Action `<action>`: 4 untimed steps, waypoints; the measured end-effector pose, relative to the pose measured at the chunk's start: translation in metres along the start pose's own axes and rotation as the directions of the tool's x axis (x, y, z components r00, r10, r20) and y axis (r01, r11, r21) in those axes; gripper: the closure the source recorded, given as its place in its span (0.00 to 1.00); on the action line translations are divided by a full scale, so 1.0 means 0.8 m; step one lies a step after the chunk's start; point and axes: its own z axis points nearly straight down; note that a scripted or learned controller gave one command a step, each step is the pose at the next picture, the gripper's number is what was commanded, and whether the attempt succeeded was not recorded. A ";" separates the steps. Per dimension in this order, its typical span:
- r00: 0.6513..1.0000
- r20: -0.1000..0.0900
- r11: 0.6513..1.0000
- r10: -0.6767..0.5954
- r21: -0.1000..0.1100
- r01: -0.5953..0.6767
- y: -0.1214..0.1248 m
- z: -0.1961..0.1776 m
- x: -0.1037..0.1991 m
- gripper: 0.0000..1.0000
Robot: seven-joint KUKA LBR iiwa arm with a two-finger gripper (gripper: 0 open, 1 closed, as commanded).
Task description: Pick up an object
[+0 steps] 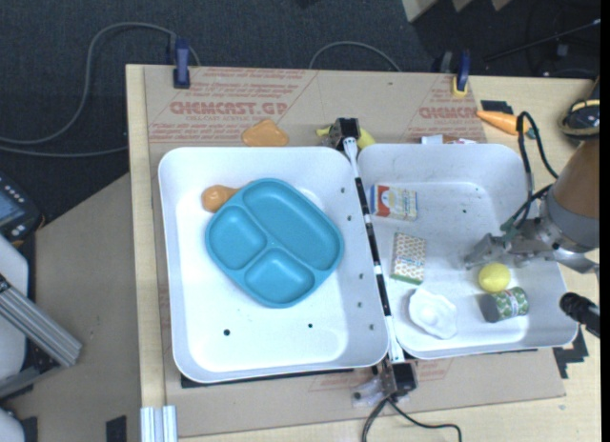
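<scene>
Blue tray (274, 240) crowds left bin (181, 269); hand (494, 251), grip perhaps unclear, above lemon (494, 277).

The brown board (286, 97) under the two bins has big red letters on it. Just behind the left white bin (191, 335), the letters read "CHEMCAST G.P". A line of much smaller red print runs above that word, but it is too tiny to read. Behind the right white bin (496, 159), the same red word starts again as "CHEMCA", and then things hide the rest.

Inside the right white bin, near its back left corner, lies a small white packet (395, 202) with a red patch and some print. Those words are too small to read.
</scene>
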 end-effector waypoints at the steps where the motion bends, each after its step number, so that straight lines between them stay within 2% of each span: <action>1: 1.000 -0.003 1.000 0.000 0.006 0.000 -0.046 0.013 0.019 0.00; 2: 1.000 0.000 1.000 0.000 0.000 0.000 -0.043 0.000 0.018 1.00; 3: 1.000 -0.002 1.000 -0.011 -0.006 0.011 -0.004 -0.055 0.126 1.00; 4: 1.000 -0.001 1.000 -0.009 -0.011 0.009 0.041 -0.159 0.190 1.00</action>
